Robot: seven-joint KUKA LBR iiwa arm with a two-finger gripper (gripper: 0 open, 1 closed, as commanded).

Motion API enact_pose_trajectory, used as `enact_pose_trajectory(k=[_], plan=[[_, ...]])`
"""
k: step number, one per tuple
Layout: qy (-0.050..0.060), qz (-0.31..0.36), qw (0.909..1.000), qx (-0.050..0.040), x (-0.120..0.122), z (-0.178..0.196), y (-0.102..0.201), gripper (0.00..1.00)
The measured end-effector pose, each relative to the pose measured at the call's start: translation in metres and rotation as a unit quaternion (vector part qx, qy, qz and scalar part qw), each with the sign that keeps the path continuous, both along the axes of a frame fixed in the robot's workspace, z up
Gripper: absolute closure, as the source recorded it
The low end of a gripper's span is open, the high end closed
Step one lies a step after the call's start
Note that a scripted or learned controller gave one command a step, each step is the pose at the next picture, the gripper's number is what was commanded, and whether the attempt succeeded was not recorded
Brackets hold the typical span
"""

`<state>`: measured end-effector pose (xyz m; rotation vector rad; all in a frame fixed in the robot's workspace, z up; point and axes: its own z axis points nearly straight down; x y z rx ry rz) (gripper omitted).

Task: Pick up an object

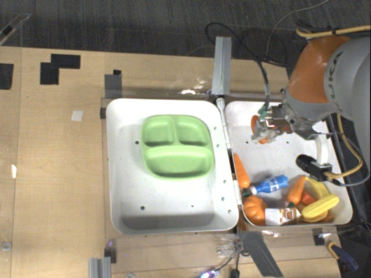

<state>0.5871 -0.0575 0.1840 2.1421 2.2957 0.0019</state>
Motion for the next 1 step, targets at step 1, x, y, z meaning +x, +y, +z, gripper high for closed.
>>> enact_pose_trajectory(k=[1], plan=[[0.0, 0.097, 0.9953, -0.0003, 0.0246, -0.0548, -0.039, 1.0]])
